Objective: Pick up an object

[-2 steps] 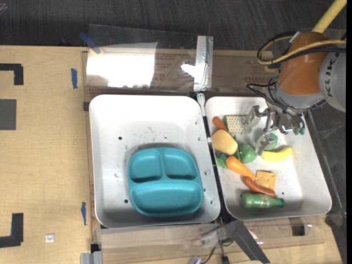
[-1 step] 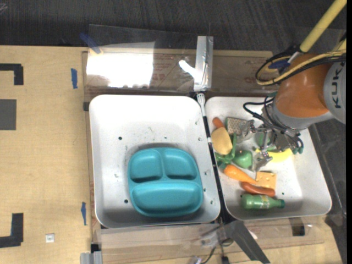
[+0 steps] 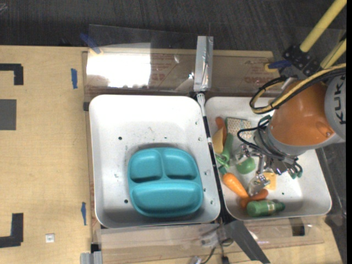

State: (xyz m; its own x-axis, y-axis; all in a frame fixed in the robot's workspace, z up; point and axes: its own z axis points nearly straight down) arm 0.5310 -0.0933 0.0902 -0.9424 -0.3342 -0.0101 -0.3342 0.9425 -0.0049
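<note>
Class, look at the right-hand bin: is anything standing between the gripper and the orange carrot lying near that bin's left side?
Nothing visible blocks it. The gripper hangs low in the right bin, just right of the orange carrot. Other small toys crowd close: a green bottle lies just below the carrot.

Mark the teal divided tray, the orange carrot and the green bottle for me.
teal divided tray (image 3: 165, 181): camera view, its central ridge.
orange carrot (image 3: 235, 184): camera view, mid-body.
green bottle (image 3: 263, 207): camera view, its green body.
</note>
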